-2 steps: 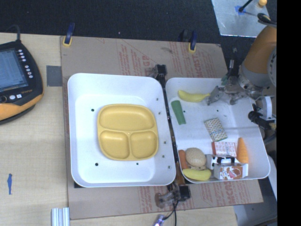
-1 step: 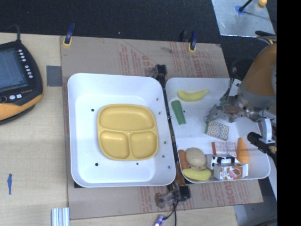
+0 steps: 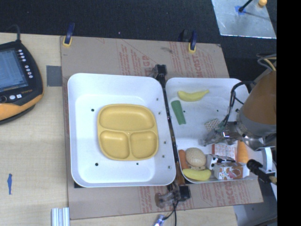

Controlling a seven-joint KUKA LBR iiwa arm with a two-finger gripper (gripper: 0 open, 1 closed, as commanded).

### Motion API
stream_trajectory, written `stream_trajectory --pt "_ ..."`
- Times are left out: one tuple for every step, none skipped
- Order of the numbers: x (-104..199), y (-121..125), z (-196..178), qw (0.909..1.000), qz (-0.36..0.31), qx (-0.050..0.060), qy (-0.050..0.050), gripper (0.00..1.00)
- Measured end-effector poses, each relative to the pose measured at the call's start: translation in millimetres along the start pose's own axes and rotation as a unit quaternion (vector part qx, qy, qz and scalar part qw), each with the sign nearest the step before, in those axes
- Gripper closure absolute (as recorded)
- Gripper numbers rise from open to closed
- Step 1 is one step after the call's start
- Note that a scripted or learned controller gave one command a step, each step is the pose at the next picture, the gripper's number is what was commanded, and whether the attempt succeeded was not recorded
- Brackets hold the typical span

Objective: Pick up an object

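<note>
The right bin (image 3: 216, 86) holds several small items. A yellow banana (image 3: 192, 95) lies near its far edge, with a green stick (image 3: 178, 112) just below it. Along the near edge sit a beige round piece (image 3: 196, 157), a second yellow banana (image 3: 196, 174), an orange carrot (image 3: 182, 157) and a printed carton (image 3: 228, 171). My gripper (image 3: 214, 136) reaches in from the right and hangs low over the bin's middle, right of the green stick and above the carton. A small grey mesh-like patch (image 3: 212, 124) lies just beyond it. Nothing shows clearly between the gripper's tips.
The left bin (image 3: 80, 126) carries a yellow divided plate (image 3: 127, 131). A handheld control pendant (image 3: 16, 81) lies at the bench's far left. Clamps (image 3: 192, 41) hold the cardboard underlay at the back. The arm's body (image 3: 258, 109) covers the right bin's right side.
</note>
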State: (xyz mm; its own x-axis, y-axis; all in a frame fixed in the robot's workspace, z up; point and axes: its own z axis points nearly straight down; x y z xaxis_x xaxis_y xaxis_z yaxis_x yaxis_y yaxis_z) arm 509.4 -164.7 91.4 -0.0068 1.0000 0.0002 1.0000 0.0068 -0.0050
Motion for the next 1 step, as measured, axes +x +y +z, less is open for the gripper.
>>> stream_trajectory --pt "22.7 46.5 -0.6 1.0 0.0 -0.001 -0.001 0.0"
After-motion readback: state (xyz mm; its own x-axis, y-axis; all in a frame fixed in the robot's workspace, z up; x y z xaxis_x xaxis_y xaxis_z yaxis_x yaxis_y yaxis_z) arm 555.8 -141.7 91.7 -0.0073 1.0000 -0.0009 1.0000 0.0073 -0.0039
